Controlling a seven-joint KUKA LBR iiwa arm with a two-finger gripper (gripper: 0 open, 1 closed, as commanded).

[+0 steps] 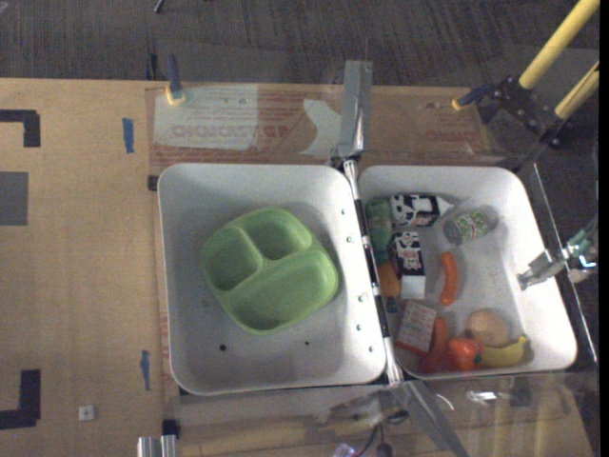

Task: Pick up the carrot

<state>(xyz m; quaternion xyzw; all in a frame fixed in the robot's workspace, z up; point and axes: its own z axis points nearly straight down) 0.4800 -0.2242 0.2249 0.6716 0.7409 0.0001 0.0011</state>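
The carrot (387,280) looks like the short orange piece lying along the left wall of the right bin (533,203), below a green can (379,221), with a dark green end toward the front. My gripper (552,267) reaches in over the right rim of that bin, well to the right of the carrot and not touching it. Between them lies a longer orange-red piece (448,278).
The right bin also holds two cow-patterned cartons (410,252), a grey-green can (470,225), a flat packet (416,324), a round tan fruit (488,327), a banana (504,353) and red items (462,352). A green divided plate (270,269) sits in the left bin (190,208).
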